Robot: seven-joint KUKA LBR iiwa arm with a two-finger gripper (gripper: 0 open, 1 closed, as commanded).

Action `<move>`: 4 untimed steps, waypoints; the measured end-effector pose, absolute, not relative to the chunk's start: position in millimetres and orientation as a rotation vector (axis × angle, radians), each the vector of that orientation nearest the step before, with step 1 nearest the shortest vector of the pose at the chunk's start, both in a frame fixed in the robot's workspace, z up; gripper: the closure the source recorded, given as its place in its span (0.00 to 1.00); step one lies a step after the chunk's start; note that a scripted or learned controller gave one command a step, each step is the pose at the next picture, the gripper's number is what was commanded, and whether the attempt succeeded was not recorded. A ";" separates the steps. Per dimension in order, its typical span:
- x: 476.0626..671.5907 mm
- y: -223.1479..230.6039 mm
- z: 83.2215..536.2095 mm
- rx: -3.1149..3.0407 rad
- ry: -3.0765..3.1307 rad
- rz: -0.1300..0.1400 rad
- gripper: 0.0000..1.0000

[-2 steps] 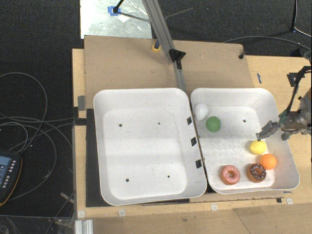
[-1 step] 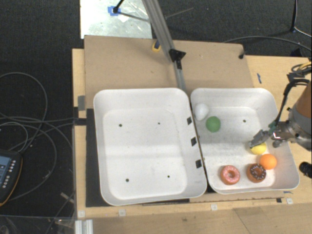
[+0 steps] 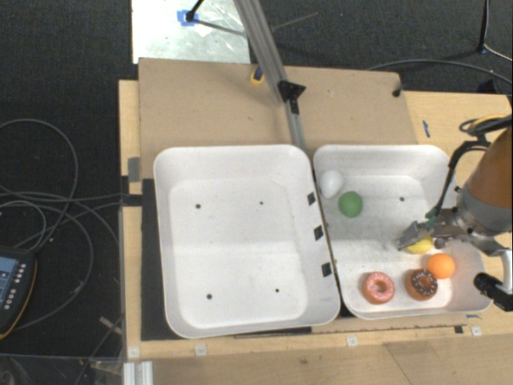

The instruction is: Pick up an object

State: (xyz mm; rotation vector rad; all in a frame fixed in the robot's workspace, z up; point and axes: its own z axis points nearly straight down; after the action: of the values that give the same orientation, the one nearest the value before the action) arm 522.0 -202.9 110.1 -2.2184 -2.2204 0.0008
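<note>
Item: pincer point(image 3: 417, 237), low in the right bin point(image 3: 385, 163), tips at the yellow object point(image 3: 419, 248); you could not tell whether it was clenched. Adjacent: orange ball point(image 3: 441, 265), two doughnuts. Step: grasp attempt. Next: confirm grip, then lift.

At the right edge of the frame the arm point(image 3: 490, 184) shows a broad orange band above a grey wrist section; black cables loop from its upper side, with a yellow-marked cable beside them; a black fitting juts out at the lower right; the gripper point(image 3: 417, 237) is dull grey metal, narrow and angular, ending toward the left in slim fingers.
</note>
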 end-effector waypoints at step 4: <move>548.4 -139.7 218.9 -2.209 -2.235 -0.006 1.00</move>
State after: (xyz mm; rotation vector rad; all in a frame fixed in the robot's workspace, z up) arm 548.4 -139.7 218.9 -2.2092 -2.2352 -0.0062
